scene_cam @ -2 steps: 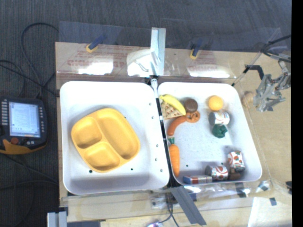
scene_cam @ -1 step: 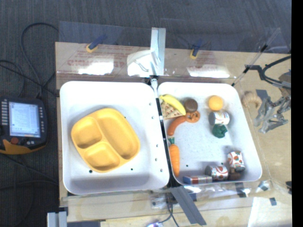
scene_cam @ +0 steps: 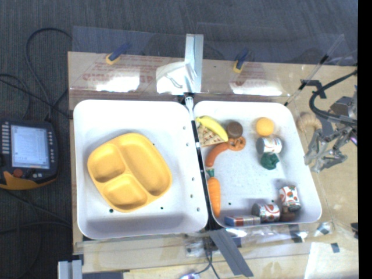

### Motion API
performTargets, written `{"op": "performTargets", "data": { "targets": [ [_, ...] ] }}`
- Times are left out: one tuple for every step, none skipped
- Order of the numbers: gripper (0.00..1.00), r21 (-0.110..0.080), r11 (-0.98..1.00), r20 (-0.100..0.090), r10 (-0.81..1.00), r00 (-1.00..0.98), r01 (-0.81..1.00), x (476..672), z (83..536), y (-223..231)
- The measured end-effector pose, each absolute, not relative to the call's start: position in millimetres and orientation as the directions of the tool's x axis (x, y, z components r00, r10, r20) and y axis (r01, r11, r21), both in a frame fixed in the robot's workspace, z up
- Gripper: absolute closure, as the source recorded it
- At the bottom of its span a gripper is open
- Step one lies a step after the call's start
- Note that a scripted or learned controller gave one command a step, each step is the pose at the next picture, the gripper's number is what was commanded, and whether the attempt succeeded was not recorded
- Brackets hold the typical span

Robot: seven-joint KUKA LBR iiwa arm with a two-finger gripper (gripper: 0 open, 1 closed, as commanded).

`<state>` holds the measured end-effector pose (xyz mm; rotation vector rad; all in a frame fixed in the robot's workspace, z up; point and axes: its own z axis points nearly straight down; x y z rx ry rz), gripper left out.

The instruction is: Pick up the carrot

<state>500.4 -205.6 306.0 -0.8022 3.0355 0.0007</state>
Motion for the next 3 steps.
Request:
{"op": "performTargets", "data": {
  "targets": [
    [1.0, -0.006, 0.757, -0.005, -0.654, -0.757, -0.654, 510.0, 385, -223],
    [1.0, 0.002, 0.589, -0.002, -0.808, -0.589, -0.808, 490.9, 325, -222],
    [1.0, -0.001, 0.478, -0.001, -0.878, -0.478, -0.878, 485.8, 322, -222]
  ]
}}
